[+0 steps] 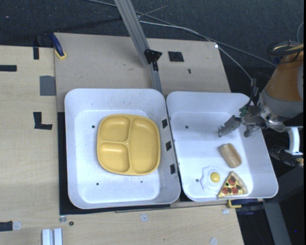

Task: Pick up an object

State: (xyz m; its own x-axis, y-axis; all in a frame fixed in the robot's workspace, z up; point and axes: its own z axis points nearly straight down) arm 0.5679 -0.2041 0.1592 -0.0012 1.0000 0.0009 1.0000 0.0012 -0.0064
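Pizza slice (232,185) beside fried egg (212,177), bread roll (230,154) above, jaws (238,125) apart (holding nothing), yellow plate (128,144) left.

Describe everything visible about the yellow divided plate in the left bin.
The yellow divided plate is a rounded-square tray that looks like smooth plastic, with raised ridges splitting it into three compartments: two smaller ones on its left half and one long one on its right. It lies flat, right side up, near the middle of the left bin, turned slightly askew. Nothing rests in it, and it touches only the bin floor.
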